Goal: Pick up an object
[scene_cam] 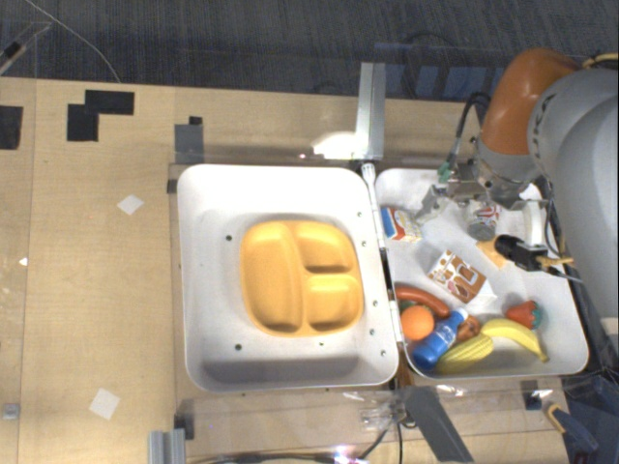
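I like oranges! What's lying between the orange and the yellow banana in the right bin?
In the camera view, a blue bottle lies between the orange and the banana.

The counter [87,288] is pale wood, with black angular patches near its far left corner and small pale squares scattered on its left part. Two shallow white bins sit on it, touching side by side. The pincer [471,201] hangs over the far part of the right bin [576,351]. The left bin [203,288] lies well to the pincer's left. A grey metal upright [371,114] stands behind the bins' seam, left of the pincer.
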{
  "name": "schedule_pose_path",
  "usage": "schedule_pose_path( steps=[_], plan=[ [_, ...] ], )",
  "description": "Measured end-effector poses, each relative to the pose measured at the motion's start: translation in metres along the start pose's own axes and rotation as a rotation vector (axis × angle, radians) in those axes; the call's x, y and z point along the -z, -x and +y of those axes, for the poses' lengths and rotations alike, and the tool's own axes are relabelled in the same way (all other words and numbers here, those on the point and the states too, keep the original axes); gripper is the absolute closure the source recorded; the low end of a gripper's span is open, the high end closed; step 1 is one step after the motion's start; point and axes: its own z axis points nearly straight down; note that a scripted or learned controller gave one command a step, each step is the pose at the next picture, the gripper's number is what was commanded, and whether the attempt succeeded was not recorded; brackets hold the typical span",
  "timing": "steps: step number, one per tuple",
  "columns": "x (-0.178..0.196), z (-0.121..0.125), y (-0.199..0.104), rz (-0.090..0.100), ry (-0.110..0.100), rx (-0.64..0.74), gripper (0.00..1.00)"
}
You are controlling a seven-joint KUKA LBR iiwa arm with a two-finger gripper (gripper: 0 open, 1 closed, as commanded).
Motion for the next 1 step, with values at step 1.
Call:
schedule_pose_path(
  steps=[1],
  plan=[
    [-0.0133,0.0106,-0.0151,0.013,0.037,-0.071,0.0]
  ],
)
